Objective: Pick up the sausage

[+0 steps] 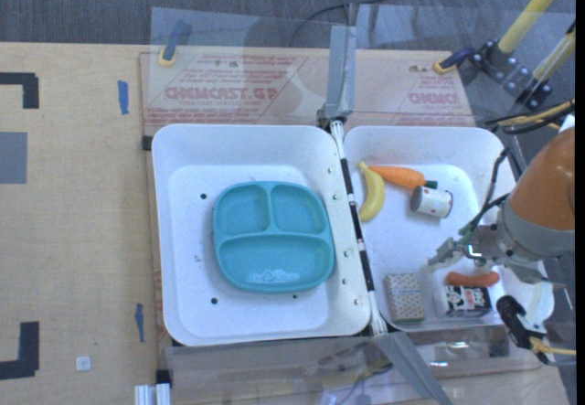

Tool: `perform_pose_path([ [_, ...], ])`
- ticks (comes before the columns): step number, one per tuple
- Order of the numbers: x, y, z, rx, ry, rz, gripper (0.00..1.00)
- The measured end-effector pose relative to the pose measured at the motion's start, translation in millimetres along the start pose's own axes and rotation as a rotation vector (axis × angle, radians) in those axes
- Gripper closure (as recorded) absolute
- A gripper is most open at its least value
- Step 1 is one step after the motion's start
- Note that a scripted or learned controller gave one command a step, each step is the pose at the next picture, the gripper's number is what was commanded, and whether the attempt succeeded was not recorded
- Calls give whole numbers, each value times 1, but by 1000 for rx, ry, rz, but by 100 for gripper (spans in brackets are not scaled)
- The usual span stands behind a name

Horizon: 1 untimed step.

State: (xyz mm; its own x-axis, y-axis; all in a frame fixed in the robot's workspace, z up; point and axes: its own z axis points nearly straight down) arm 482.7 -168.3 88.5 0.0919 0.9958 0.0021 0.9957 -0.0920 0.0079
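White plastic formed both bins. In the left bin [174,211] a teal divided plate [272,236] was placed. In the right bin [484,152] the sausage [473,279] was found near the front right corner, just above a small black and white carton [466,300]. The jaws [457,252] were seen close above the sausage; whether they were spread or pressed together could not be told. A banana [371,193], a carrot [398,176], a small white cup [431,202] and a sponge [405,295] were also seen there.
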Motion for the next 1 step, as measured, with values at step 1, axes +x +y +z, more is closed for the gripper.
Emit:
perform_pose_path([
  [1, -2, 1, -11, -5, -4, 3, 100],
])
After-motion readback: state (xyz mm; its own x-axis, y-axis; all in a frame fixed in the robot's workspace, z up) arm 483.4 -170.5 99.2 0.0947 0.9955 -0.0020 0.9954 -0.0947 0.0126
